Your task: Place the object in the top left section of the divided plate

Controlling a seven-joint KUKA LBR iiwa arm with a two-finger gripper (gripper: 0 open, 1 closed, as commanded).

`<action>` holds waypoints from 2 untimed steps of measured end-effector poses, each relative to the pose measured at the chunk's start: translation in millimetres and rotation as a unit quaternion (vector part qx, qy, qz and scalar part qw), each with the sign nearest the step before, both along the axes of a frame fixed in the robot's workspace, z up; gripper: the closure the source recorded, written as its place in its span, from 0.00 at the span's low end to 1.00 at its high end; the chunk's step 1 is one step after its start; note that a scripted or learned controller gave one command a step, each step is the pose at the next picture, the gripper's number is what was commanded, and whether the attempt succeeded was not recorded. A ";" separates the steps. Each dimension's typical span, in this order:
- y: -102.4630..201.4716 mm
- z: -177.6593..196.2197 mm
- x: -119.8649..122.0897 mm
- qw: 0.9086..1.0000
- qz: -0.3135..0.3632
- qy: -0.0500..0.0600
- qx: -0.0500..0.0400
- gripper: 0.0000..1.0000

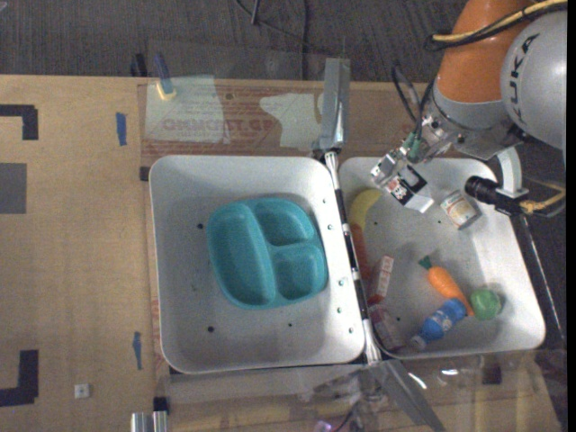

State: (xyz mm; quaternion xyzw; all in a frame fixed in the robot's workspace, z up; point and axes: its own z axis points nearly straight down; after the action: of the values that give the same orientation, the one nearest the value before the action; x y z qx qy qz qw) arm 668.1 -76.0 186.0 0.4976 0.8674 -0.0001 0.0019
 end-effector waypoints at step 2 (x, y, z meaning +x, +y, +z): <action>94.0 5.3 -3.0 0.999 0.046 0.000 0.001 0.00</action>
State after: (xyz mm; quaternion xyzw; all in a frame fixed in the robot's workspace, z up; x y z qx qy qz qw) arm 665.0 17.9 191.3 0.4570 0.8895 0.0008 0.0010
